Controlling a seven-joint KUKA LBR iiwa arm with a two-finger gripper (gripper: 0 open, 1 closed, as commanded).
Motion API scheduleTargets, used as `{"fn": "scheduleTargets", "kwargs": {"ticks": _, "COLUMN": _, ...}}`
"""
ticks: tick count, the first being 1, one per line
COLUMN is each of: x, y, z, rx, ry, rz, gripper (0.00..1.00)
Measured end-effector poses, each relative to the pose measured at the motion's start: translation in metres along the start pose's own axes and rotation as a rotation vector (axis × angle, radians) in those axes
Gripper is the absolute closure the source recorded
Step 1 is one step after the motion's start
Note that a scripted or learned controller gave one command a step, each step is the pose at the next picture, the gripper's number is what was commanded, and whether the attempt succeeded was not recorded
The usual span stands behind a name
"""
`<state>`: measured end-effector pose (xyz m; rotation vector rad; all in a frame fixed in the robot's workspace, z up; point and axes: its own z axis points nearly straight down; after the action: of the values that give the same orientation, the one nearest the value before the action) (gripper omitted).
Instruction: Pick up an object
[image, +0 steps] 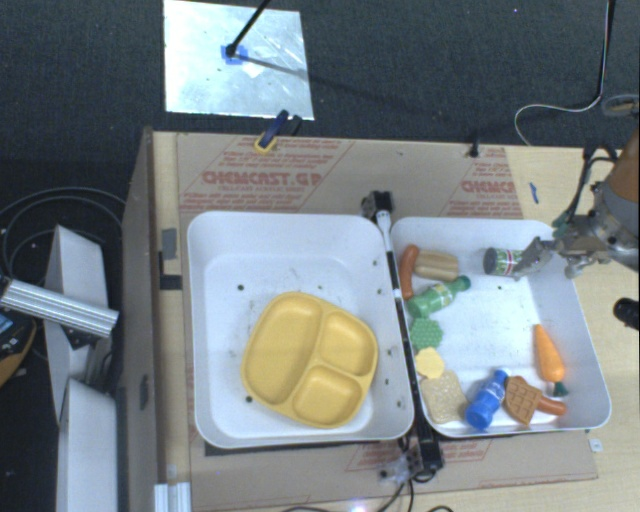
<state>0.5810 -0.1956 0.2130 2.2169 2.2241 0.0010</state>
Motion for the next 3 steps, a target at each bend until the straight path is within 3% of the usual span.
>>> {"fn": "scheduleTargets", "kwargs": {"ticks": 1, "x": -0.011, "y": 0.041, "z": 0.129, "rx": -0.001, "ry": 0.0, "rz": -0.002, "gripper": 0.0}}
{"fn": "scheduleTargets", "kwargs": {"ticks": 2, "x": 0.016, "y": 0.085, "z": 0.123, "rx": -0.009, "ry": -0.005, "rz": 0.0, "gripper": 0.0}}
{"fn": "scheduleTargets", "kwargs": {"ticks": 3, "x": 0.015, "y": 0.087, "z": 0.112, "rx": -0.014, "ry": -0.007, "rz": -0.004, "gripper": 1.0}}
